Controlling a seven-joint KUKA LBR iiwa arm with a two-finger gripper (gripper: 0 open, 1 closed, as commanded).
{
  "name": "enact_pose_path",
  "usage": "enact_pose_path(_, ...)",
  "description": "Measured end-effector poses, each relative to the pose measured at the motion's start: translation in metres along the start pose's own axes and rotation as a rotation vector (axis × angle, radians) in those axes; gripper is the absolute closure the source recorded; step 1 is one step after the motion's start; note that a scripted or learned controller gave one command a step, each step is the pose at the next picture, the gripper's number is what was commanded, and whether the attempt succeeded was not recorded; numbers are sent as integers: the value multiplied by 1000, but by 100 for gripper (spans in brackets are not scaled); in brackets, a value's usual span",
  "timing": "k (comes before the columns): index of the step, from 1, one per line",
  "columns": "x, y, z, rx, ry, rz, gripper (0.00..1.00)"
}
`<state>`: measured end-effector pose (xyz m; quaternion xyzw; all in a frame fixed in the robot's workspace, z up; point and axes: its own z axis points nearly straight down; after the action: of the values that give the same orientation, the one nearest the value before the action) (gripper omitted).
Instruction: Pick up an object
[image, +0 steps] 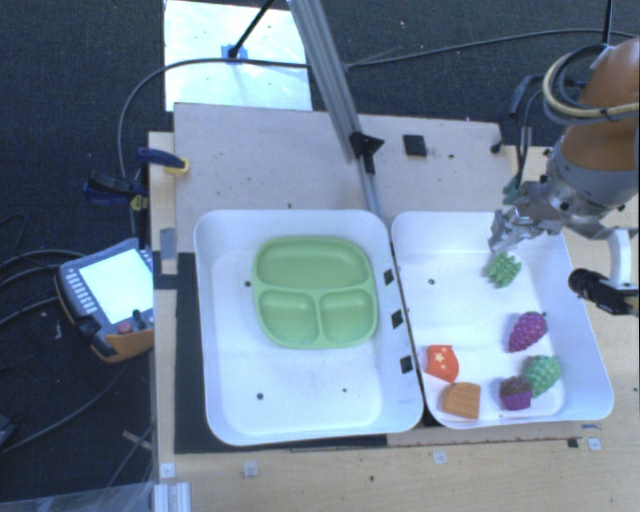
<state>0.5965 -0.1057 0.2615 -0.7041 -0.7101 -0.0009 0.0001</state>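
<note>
Pincer (507, 238) poised over the small green toy (503, 268) in the right bin (590, 400).

The green toy lies just below the pincer's tips and slightly toward the bin's middle; I judge it the target, and whether the fingers stand apart or together cannot be told from this slanted view. To do the step well, the tips should drop straight down, straddle the toy's narrower width, and close only once they are low enough to catch its sides, since its knobbly surface may roll or slip. It looks like a little bunch of green grapes, lumpy and pale. The purple grapes (528, 330) sit farther below, well apart.
</note>
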Motion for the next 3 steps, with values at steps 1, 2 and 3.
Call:
enact_pose_path(1, 53, -27, 6, 2, 0, -1, 100)
enact_pose_path(2, 109, -33, 12, 1, 0, -2, 100)
enact_pose_path(3, 163, -57, 29, 3, 1, -1, 100)
